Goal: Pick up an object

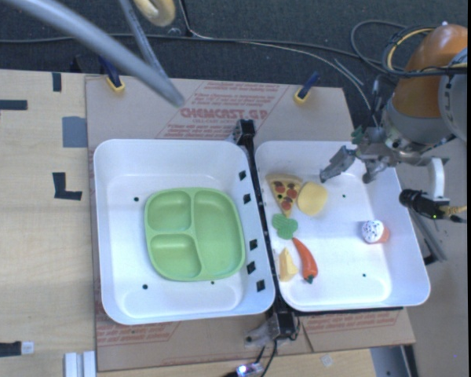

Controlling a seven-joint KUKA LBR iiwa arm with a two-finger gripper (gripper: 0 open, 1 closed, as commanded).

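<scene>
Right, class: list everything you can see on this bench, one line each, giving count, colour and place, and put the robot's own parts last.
Bins: 2, white, side by side on the bench.
Divided plate: 1, green, in the left bin.
Pizza slice toy: 1, tan with red spots, right bin, near the divider.
Yellow round toy: 1, yellow, right of the pizza slice.
Green leafy toy: 1, green, below the pizza slice.
Carrot-like toy: 1, red-orange, lower part of the right bin.
Pale wedge toy: 1, pale yellow, left of the carrot-like toy.
Small spotted toy: 1, white and orange, right side of the right bin.
Clamps: 2, blue and yellow, top edge of the cardboard.
Arm: 1, grey and orange, upper right.
Gripper: 1, dark grey, above the right bin's upper part.
</scene>
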